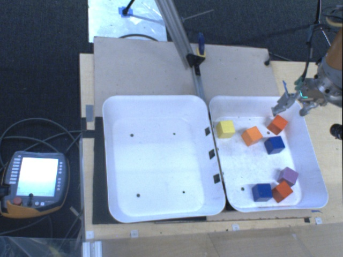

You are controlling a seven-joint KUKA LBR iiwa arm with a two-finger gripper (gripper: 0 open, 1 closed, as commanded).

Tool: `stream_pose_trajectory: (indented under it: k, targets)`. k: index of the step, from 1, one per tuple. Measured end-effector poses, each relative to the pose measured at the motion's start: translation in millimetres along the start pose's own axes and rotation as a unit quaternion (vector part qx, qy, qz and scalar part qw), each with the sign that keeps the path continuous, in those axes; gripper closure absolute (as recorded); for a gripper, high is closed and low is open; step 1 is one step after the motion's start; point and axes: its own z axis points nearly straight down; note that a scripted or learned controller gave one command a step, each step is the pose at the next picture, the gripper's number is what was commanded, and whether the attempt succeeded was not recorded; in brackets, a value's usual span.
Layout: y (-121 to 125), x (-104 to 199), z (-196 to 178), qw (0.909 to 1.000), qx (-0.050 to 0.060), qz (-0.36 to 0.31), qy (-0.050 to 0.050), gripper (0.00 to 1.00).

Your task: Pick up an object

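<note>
The right bin (236, 167) holds several small cubes. A yellow one (225, 128) lies near its left wall, with an orange one (251, 136) beside it. A red-orange cube (277, 124) and a blue cube (274, 144) sit toward the far right. Near the front right corner are a purple cube (288, 175), a second blue cube (262, 191) and a second red-orange cube (282, 191). My gripper (293, 108) hangs over the bin's far right corner, just above and behind the first red-orange cube. It is open, with nothing between its fingers (280, 107).
The left bin (161, 154) stands beside the right one on a cardboard sheet (144, 68). A slanted metal pole (174, 23) with a clamp (196, 58) crosses the back. A teach pendant (33, 183) lies on the floor at the left.
</note>
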Motion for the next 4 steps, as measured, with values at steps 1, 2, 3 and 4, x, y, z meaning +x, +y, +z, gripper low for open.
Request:
stream_pose_trajectory:
  k: [1,2,3,4]
  targets:
    - [0,0,0,1.0,0.0,0.0,0.0,0.0]
    - [0,1,62,1.0,0.002,0.001,0.0,0.0]
    - [7,-2,120,1.0,0.002,0.001,0.0,0.0]
    - [13,-3,136,1.0,-0.009,0.001,-0.002,0.0]
